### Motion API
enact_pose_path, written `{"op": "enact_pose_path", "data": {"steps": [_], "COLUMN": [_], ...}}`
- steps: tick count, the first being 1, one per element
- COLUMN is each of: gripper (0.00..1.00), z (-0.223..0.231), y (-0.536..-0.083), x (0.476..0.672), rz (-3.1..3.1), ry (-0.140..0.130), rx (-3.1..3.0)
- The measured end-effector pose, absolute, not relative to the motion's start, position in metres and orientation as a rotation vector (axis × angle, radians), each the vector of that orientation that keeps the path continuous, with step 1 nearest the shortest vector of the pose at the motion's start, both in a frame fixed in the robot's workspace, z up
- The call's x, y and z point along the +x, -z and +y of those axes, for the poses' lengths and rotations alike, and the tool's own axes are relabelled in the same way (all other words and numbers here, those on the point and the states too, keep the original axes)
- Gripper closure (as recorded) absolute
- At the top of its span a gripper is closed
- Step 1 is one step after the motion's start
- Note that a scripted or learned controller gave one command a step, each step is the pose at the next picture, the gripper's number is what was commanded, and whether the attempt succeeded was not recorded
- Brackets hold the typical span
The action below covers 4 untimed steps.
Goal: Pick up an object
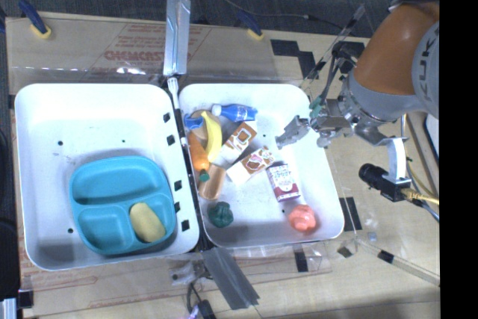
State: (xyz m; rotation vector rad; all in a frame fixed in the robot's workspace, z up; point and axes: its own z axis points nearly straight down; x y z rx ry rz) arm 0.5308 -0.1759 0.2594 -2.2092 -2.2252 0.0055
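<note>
two white bins on bench; gripper (293,132), fingers unclear, hovers just right of the banana (211,134).

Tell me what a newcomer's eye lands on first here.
Probably the blue tray in the left bin, with a yellow potato-like thing in its near right compartment. Next, the colourful clutter in the right bin: a banana at the far left, a pink ball near the front. The gripper hangs above that bin's right side.

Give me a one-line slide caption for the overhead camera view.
Gripper hovers over right bin of cluttered toy groceries.
</note>
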Motion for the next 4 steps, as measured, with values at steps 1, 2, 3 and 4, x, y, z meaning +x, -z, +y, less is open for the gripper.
{"op": "enact_pose_path", "data": {"steps": [1,2,3,4], "gripper": [0.00,0.00,1.00,1.00], "z": [-0.153,-0.127,-0.127,-0.096], "y": [-0.091,-0.176,-0.183,-0.168], "x": [0.481,0.546,0.545,0.501], "rz": [-2.171,-2.457,-2.456,-2.572], "ry": [0.000,-0.001,-0.007,-0.005], "rx": [-2.265,-1.955,-1.947,-1.791]}}
